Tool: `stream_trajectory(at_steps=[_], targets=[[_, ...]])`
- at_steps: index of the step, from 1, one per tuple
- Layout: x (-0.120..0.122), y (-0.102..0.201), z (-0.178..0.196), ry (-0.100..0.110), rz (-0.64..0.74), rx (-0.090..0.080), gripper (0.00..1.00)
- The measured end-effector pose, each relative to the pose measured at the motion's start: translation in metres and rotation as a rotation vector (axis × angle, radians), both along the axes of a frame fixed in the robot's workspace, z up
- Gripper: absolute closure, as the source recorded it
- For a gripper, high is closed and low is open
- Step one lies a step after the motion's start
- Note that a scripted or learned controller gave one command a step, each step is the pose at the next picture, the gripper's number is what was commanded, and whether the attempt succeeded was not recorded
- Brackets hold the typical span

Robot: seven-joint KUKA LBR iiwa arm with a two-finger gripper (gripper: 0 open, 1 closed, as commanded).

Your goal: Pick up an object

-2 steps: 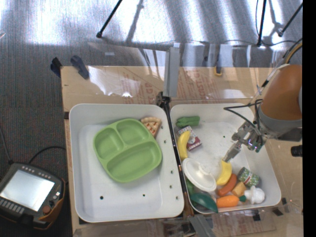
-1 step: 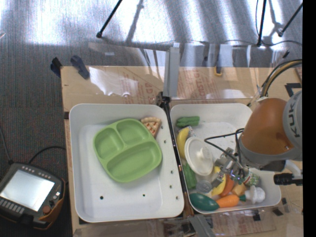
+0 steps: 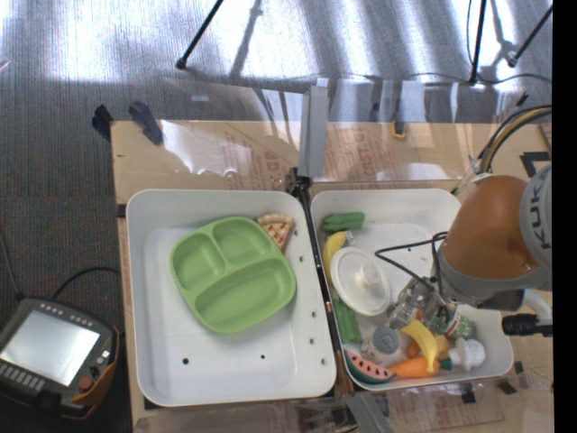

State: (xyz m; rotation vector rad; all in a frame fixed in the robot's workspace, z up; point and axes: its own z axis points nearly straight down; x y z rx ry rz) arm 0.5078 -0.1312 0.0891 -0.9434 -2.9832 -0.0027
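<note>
My gripper (image 3: 416, 310) hangs low over the right bin (image 3: 424, 198), at the end of the grey arm with its orange band (image 3: 487, 228). It is just right of a white round lid (image 3: 360, 280) and just above a yellow banana (image 3: 422, 343) and a grey round cap (image 3: 386, 340). Near the bin's front edge lie a watermelon slice (image 3: 370, 366), an orange carrot (image 3: 410, 368) and a white bottle (image 3: 469, 355). A green pickle (image 3: 343, 222) and a small yellow banana (image 3: 334, 244) lie at the bin's far left.
The left bin (image 3: 162, 350) holds a green divided plate (image 3: 233, 273) and a pizza slice (image 3: 278, 229) at its far right corner. A long green vegetable (image 3: 347, 323) lies along the right bin's left wall. A teach pendant (image 3: 50, 350) sits on the floor at the lower left.
</note>
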Motion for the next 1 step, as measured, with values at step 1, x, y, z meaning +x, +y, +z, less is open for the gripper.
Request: stream_trajectory(at_steps=[1], targets=[[0.0302,0.0458,0.1193,-0.017,0.038,-0.005,1.00]])
